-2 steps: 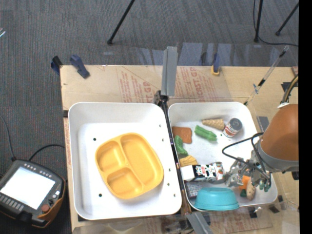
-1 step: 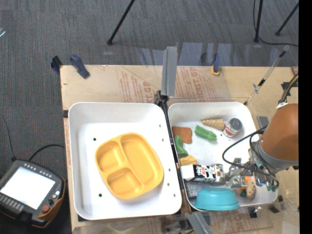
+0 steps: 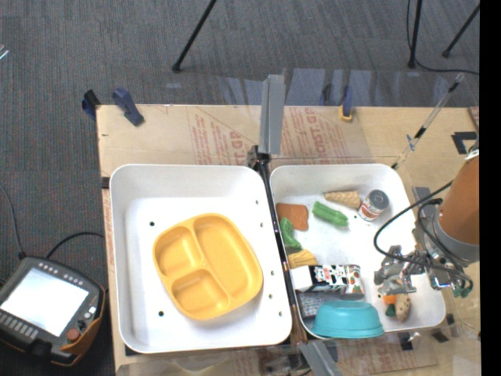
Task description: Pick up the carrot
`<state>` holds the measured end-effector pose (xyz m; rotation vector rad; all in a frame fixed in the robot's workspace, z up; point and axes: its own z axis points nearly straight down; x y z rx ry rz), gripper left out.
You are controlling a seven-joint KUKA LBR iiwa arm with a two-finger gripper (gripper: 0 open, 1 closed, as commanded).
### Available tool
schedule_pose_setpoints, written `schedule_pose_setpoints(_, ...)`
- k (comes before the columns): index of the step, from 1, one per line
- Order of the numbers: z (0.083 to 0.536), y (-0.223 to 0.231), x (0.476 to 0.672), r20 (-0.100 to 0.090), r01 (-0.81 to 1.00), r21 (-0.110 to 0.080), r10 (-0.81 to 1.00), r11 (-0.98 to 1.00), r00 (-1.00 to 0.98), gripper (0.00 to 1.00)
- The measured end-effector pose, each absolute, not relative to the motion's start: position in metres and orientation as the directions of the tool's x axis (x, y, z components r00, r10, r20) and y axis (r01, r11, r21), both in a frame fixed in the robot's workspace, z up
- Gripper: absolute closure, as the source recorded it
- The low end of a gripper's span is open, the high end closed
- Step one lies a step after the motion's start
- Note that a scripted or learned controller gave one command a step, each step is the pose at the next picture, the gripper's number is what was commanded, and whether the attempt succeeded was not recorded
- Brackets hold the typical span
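Observation:
The carrot (image 3: 389,298), a small orange piece with a green tip, lies in the near right corner of the right bin (image 3: 391,177). A brownish lump (image 3: 403,309) rests against it. My gripper (image 3: 398,276) hangs low just above and slightly behind the carrot, its metal parts and cables partly covering it. The arm's orange band (image 3: 470,202) shows at the right edge. Nothing can be seen held in the gripper.
The right bin also holds a teal bowl (image 3: 348,319), a cow-print carton (image 3: 337,276), a green pickle (image 3: 330,214), a cone (image 3: 344,199), a small can (image 3: 376,204), and an orange-brown slab (image 3: 292,215). A yellow divided plate (image 3: 207,266) lies in the left bin (image 3: 125,210).

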<state>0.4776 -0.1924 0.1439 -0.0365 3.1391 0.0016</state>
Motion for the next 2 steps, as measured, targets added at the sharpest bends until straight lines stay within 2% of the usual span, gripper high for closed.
schedule_pose_setpoints(1,0.191,-0.209,0.538,-0.006,-0.107,0.0,-0.107,0.994,-0.994,1.0)
schedule_pose_setpoints(2,0.143,-0.21,0.485,0.001,-0.285,0.004,-0.285,0.959,-0.959,1.0)
